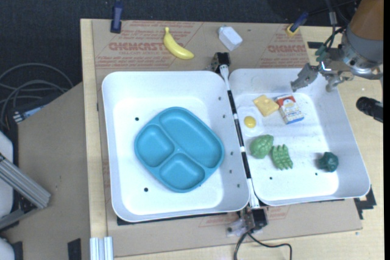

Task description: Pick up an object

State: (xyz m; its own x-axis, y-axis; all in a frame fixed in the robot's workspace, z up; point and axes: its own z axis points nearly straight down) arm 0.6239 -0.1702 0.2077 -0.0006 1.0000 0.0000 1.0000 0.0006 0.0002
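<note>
Two claw (317, 80) fingers spread open, holding nothing. Small carton (291, 109) just below-left of claw, yellow block (265, 105) beside it. Blue tray (177, 148) far left.

A single fixed camera looks down at a slant from above the bench (91, 131), taking in both white bins (116, 106) side by side.

Bright even light, soft shadows, slight blur
</note>
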